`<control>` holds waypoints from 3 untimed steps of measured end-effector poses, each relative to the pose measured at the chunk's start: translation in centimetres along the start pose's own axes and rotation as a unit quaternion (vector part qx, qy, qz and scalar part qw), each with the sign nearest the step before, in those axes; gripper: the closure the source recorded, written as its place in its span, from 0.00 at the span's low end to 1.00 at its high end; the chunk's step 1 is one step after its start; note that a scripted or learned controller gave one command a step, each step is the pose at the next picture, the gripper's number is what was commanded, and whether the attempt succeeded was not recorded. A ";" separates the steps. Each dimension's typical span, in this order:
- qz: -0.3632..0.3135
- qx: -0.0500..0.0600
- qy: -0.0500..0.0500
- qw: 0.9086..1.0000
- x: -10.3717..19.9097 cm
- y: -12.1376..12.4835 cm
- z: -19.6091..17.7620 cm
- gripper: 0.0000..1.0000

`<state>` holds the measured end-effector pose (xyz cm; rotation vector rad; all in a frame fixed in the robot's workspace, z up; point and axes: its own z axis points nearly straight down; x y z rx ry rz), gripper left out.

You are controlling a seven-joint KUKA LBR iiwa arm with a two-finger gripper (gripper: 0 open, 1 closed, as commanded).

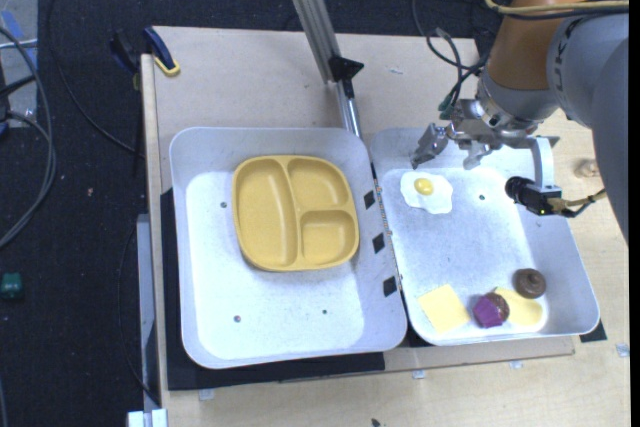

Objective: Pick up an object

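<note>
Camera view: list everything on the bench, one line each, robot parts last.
Shallow white bins: two, side by side on the wooden bench.
Yellow divided plastic plate: one, left bin.
Toy fried egg: one, white and yellow, right bin, far end.
Yellow square slice: one, right bin, near edge.
Purple round toy: one, beside the slice.
Brown round toy: one, near right corner.
Gripper: one, grey, above the egg.

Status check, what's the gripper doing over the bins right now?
Gripper above right bin's far edge, nothing held. Fried egg just below it. Nothing in between.
</note>
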<state>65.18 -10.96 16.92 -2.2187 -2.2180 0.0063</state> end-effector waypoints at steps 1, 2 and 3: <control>0.000 0.000 0.000 1.000 0.3 -0.3 6.5 0.00; 0.000 -0.004 -0.001 1.000 0.2 0.0 4.9 1.00; 0.000 -0.006 -0.001 1.000 -0.4 0.5 0.3 1.00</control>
